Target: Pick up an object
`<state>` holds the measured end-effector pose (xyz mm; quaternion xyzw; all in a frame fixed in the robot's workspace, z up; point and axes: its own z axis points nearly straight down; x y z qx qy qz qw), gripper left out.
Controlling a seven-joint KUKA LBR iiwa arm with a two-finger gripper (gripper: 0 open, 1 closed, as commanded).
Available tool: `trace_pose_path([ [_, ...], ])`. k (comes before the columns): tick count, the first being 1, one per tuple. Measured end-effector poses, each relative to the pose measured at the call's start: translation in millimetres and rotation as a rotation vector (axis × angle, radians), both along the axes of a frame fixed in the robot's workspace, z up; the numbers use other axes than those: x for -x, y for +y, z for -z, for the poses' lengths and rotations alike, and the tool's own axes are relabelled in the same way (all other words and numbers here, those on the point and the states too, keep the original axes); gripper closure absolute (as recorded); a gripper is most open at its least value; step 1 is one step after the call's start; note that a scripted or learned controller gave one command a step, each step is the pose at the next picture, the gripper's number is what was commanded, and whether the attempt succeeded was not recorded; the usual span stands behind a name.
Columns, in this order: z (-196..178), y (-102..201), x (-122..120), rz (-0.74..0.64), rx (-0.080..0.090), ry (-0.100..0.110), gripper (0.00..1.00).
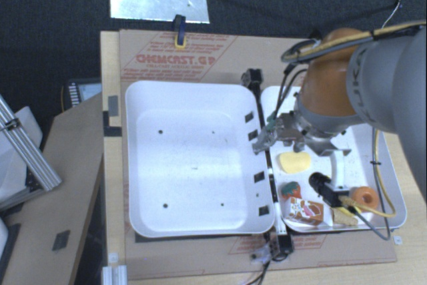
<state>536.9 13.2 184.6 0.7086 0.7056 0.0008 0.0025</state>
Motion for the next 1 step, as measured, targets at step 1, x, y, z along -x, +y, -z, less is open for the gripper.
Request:
trace_pose_path([
  [1,-26.8,50.4,-59.4,-0.014,-0.004,-0.004,0.0],
])
